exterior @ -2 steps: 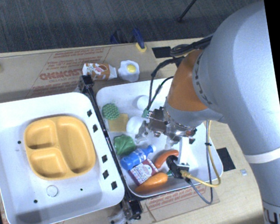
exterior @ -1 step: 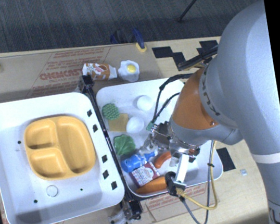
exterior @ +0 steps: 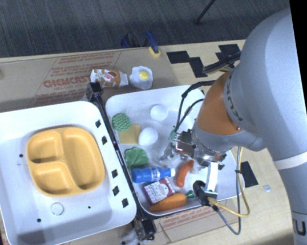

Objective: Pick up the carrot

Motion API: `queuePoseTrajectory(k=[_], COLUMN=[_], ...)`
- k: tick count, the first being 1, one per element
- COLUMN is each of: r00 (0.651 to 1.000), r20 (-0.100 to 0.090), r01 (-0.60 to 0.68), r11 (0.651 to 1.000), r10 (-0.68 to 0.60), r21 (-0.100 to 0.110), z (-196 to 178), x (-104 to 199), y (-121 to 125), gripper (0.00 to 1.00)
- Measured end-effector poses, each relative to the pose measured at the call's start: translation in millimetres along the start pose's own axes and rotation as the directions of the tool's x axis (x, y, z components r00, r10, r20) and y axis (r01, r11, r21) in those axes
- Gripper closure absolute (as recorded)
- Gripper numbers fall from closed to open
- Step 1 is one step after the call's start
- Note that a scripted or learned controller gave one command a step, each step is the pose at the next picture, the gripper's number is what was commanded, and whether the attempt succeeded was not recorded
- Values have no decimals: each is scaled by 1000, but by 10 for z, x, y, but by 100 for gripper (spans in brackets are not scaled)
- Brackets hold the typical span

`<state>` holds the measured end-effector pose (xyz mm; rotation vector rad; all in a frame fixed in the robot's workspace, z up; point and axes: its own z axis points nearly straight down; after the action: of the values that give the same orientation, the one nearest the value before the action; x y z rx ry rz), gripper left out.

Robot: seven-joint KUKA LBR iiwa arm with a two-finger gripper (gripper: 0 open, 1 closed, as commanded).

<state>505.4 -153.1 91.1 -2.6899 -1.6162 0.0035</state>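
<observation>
Camera view is showing you the carrot (exterior: 169,203) lying flat along the near wall of the right bin (exterior: 138,99), its green top pointing toward the arm. The gripper (exterior: 189,155) is hovering above the middle of that bin, over a small orange sausage-shaped piece (exterior: 183,173) and well short of the carrot. Whether it is released or clenched you cannot tell, because the wrist and cabling are covering it.

You are facing crowded ground. A red packet (exterior: 157,191) is touching the carrot's upper side, a blue bottle (exterior: 151,175) is lying just above that, and a green leafy toy (exterior: 136,157) is sitting further up. The sausage piece is close in colour to the carrot, so a descent from here is likely landing on the wrong thing. Since the carrot is hugging the wall, one side of the gripper may be striking the rim or riding onto the packet, letting the carrot roll out. The loose yellow cable (exterior: 237,213) is dangling near the bin's corner and could be snagging too.
</observation>
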Motion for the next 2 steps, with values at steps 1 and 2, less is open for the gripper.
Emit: queuePoseTrajectory(k=[1, 2], r00=[899, 897], r20=[0, -1], r01=[438, 442], r11=[899, 897], r10=[-438, -442], r21=[-1, 1], z=[-5, -102], x=[-300, -298], y=[-84, -82], gripper=[0, 100])
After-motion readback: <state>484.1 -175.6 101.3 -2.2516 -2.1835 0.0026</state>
